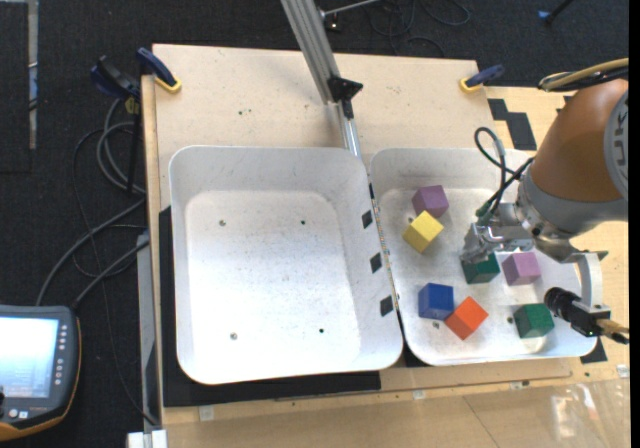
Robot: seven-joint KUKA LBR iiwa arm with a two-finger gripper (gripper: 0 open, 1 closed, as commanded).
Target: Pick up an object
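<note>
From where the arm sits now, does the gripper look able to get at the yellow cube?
Probably yes. The yellow cube sits apart from the purple cube behind it, with open bin floor between it and the gripper.

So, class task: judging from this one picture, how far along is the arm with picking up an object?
Done: the gripper has reached into the right bin, directly over a dark green block beside a purple block. In hand: nothing visibly held. Left: grasping and lifting; the block seems to rest on the bin floor.
</note>
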